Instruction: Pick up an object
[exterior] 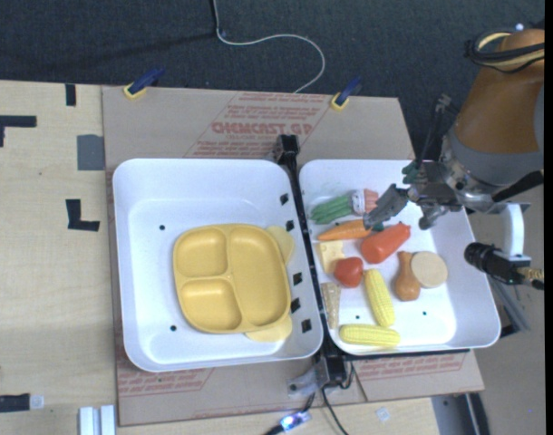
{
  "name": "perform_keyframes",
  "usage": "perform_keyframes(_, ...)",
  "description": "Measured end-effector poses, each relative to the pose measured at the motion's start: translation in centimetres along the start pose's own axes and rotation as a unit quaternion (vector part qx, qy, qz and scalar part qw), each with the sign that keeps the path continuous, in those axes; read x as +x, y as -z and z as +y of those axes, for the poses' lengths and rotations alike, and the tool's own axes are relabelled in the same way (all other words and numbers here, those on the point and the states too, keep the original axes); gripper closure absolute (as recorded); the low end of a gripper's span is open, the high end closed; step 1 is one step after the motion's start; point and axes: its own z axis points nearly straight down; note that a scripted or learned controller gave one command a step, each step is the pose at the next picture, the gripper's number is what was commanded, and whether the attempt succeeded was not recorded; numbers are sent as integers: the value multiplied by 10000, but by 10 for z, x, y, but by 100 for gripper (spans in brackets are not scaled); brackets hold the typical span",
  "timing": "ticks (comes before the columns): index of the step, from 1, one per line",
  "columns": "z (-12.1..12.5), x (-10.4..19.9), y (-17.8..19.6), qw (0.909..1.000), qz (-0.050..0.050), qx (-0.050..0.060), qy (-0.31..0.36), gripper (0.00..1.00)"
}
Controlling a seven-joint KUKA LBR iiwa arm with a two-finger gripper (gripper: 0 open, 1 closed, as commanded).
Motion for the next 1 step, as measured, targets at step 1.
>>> perform_keyframes(1, 2, 0, 6, 10000, -5, -53, 14, 0)
